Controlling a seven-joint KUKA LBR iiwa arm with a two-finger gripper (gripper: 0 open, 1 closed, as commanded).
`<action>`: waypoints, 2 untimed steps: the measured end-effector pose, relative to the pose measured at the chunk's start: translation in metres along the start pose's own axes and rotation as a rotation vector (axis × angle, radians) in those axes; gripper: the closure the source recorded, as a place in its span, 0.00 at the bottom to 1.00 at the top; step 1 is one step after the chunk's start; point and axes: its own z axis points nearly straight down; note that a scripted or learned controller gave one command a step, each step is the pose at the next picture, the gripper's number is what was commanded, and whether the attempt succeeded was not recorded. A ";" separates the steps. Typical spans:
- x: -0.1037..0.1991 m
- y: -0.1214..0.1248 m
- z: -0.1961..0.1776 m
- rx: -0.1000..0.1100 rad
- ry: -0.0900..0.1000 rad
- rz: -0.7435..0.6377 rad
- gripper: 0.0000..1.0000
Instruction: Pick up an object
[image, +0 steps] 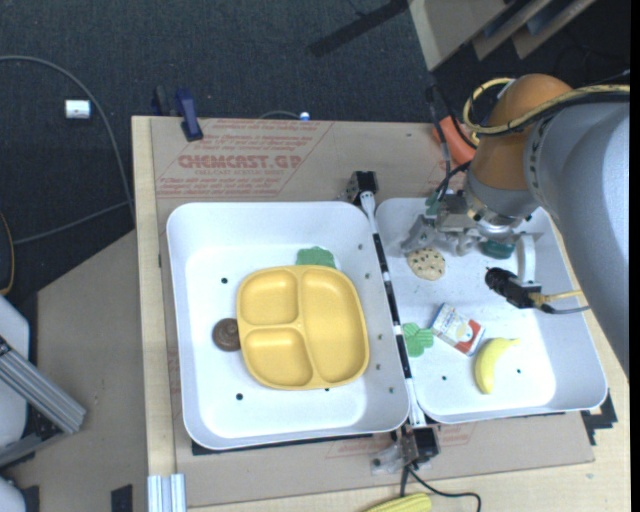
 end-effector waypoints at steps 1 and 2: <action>0.000 0.002 -0.013 -0.007 -0.002 -0.001 1.00; -0.042 -0.029 -0.055 0.003 0.000 0.002 1.00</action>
